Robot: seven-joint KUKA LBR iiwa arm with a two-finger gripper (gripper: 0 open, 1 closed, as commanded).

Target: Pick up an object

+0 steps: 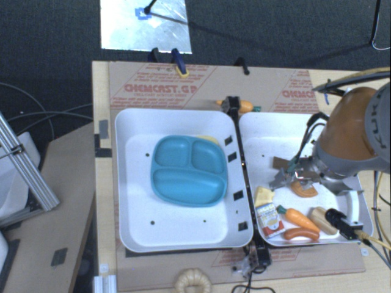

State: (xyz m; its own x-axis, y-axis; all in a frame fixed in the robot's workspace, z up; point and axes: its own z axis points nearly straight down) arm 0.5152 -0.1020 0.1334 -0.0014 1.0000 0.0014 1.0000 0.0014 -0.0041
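Gripper (287,179) low in right bin (269,136), finger state unclear. Beside it: smooth orange carrot (298,216), glossy sausage (300,234), cheese wedge (264,195).

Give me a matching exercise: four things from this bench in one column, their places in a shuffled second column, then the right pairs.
Things
1. blue divided plate
2. toy carrot
3. toy hot dog
4. tool

Places
A. at the near edge of the right bin
B. over the right bin, just above a round orange piece
C. in the middle of the left bin
D. in the right bin, just above the hot dog

Pairs: 1-C, 2-D, 3-A, 4-B
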